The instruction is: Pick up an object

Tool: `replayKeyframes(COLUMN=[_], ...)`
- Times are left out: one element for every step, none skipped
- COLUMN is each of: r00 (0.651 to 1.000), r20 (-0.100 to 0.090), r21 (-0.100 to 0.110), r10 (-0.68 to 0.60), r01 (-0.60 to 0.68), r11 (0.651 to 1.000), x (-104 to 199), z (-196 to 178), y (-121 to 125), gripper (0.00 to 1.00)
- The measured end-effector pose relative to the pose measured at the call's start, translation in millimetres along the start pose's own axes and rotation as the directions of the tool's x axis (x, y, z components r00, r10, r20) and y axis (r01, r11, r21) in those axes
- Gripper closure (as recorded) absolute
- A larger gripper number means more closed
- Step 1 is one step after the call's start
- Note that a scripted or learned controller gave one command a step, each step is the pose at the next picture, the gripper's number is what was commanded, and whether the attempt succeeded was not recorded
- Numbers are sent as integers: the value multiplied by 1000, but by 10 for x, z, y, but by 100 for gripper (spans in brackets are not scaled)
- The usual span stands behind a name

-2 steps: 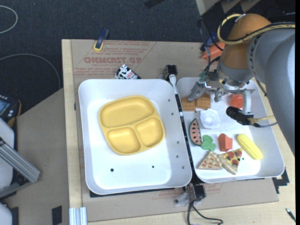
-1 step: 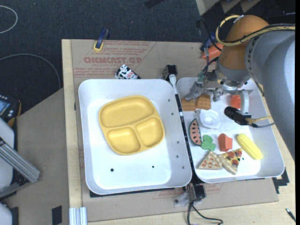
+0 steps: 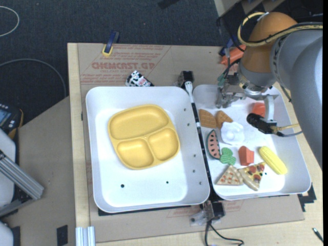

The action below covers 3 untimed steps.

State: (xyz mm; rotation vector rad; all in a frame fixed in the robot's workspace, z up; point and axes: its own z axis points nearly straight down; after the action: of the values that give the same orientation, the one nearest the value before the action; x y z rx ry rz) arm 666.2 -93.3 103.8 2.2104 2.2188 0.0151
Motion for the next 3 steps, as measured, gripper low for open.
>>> replayKeyframes(r00=[1000,1000,1000], r20=[2,2,-2], r21=[6,5,16], r10=[4,2,-1], r01=[-4,-2,1], r11=[1000,1000,1000], x=[-30,-30,418], z=[-621,-1168,-1293], y=[-39,-15,-284], gripper=[100,100,100])
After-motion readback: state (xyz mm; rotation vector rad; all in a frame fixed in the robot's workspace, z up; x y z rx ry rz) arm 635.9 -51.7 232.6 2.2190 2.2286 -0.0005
